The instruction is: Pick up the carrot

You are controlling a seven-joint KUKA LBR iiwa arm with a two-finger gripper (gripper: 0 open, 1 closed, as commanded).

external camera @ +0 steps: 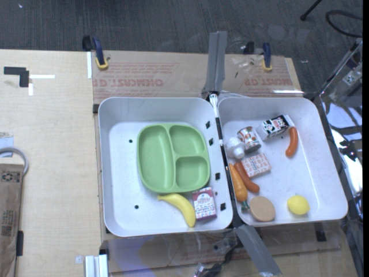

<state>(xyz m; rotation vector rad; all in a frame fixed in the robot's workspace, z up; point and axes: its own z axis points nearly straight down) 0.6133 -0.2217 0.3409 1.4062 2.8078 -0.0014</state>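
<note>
carrot: lies just left of the sausage, touching it. likely light, stiff, smooth; take it across the thick middle. hand state: cannot tell.

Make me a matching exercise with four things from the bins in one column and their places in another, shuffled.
Things:
1. carrot
2. banana
3. lemon
4. green plate

Places:
A. right bin, near front right corner
B. left bin, middle
C. right bin, along its left wall
D. left bin, front, beside a small red carton

Pairs: 1-C, 2-D, 3-A, 4-B
</note>
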